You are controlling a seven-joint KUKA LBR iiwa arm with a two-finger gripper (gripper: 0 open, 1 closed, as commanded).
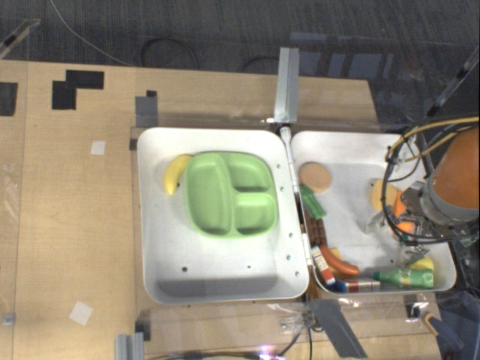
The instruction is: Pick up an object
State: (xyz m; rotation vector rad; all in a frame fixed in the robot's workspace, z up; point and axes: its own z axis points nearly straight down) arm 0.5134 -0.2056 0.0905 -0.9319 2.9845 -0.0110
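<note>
So there's just the one camera on me, fixed up above the worktop [67, 223] and looking down at a bit of a slant. The far side of the scene sits at the top, where you get a strip of dark carpet [187, 13] past the wood. It's set back enough to catch both bins whole: the left bin [161, 276] lands about dead centre, the right bin [349, 152] is pushed toward the right edge. My arm [457, 178] comes in from that right side, cropped by the frame.
</note>
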